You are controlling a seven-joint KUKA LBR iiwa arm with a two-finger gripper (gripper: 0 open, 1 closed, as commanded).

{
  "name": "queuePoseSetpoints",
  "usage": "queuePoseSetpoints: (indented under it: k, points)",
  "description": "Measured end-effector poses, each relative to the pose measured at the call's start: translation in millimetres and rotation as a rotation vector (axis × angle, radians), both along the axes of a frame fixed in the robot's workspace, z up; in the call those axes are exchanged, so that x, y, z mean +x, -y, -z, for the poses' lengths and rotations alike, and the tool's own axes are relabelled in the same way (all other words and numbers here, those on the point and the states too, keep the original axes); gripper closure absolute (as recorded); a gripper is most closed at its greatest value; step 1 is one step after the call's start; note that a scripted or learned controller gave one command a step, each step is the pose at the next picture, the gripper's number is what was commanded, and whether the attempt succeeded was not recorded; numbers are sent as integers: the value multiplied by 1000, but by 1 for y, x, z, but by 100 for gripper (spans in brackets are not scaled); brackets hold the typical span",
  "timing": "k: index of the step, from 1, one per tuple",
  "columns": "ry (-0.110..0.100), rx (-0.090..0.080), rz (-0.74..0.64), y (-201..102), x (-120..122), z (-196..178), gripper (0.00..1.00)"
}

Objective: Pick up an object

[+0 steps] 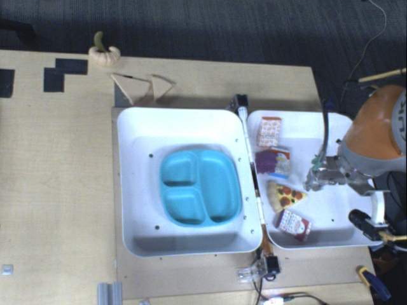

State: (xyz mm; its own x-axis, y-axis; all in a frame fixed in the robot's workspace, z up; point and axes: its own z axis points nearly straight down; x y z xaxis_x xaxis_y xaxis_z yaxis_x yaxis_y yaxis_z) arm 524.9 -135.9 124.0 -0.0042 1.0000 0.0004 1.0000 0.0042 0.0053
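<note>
The right bin (331, 122) holds a small red-and-white carton (269, 131) at the back, a purple packet (273, 161) below it, a toy pizza slice (285, 196) and a red-and-white box (293, 224) near the front. My gripper (316, 180) hangs low in this bin, just right of the pizza slice, with the grey wrist and orange band (378, 132) behind it. Nothing shows between the fingers.
The left bin (137, 170) holds a blue three-part plate (200, 186). A black divider bar (248, 151) runs between the bins. A small gourd-like object (103, 54) lies on the bench at the back left. Cables sit at the front edge.
</note>
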Motion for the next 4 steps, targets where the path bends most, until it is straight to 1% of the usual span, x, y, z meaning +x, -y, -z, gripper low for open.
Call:
queuePoseSetpoints:
  k: [1,2,3,4]
  points:
    - [-1,-2,3,58,-5,34,100]
    - [-1,1,-2,-35,54,-2,100]
    - [-2,0,0,-34,54,-1,0]
    - [10,-1,2,-23,3,34,0]
